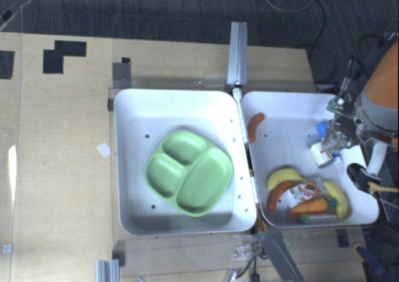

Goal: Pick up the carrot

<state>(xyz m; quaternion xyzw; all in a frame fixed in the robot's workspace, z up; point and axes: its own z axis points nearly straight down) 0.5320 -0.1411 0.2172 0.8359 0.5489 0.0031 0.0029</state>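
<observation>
Jaws over right bin, far side; can't tell whether released or clenched. Carrot lies below-left of jaws, well apart, near bin's front wall, touching carton, banana just beside it.

Green tray in L bin; bananas, sausage, carton in R bin.
</observation>
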